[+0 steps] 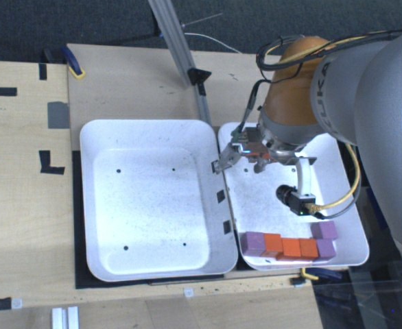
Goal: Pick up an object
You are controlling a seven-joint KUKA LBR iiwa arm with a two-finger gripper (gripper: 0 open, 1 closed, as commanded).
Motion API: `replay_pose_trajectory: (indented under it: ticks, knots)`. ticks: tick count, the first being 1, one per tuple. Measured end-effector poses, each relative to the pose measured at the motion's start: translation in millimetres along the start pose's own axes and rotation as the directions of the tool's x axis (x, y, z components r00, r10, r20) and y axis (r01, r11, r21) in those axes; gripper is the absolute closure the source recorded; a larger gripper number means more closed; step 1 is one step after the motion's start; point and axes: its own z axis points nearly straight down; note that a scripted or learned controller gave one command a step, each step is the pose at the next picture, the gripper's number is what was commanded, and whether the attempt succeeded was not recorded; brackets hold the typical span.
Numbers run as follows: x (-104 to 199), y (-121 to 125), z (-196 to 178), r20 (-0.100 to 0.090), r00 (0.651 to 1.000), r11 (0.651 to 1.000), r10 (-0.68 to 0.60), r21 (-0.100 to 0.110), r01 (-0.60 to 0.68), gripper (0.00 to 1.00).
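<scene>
A robotics lab is showing here: a grey industrial arm (352, 81) is reaching over two shallow white plastic bins (95, 184) sitting on a tape-marked plywood bench (22, 218).

The arm (338, 81) runs off the right edge and covers the far part of the right bin (355, 249). The tool (256, 153) sits under the wrist, its fingers too small and cluttered to read. The worktop (22, 204) is cut off at left and bottom.
</scene>
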Motion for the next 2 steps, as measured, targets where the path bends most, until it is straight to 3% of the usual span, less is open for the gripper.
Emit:
replay_pose_trajectory:
  ticks: [1,2]
  knots:
    - [82.7,3.2,0.2,-0.006,1.0,1.0,-0.017,0.0,0.017,0.0]
    - [78.0,3.0,-9.4,-0.004,1.0,1.0,-0.011,0.002,0.011,1.0]
